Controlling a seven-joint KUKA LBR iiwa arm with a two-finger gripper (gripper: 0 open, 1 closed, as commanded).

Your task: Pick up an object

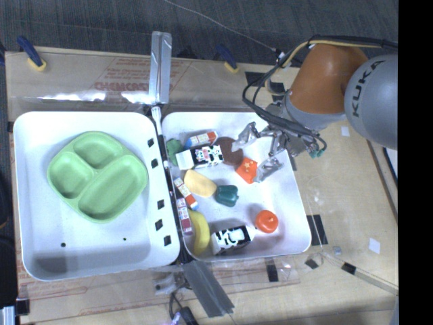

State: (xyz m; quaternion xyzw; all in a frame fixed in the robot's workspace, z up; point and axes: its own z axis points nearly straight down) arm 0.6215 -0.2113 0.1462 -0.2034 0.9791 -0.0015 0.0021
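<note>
Arm [338,87] reaches in from right, over the right bin [294,202]. Pincer [260,151] hangs w/ fingers apart, nothing between them; an orange block [246,170] lies just below, near the lower finger. Brown piece [231,152] sits left of pincer. Also in right bin: milk carton [203,156], yellow lemon [199,183], green pepper [226,195], orange fruit [266,221], banana [198,230], 2nd carton [232,237]. Left bin [40,249] has a green divided plate [98,175]. Both bins sit on the surface [338,202].
</note>
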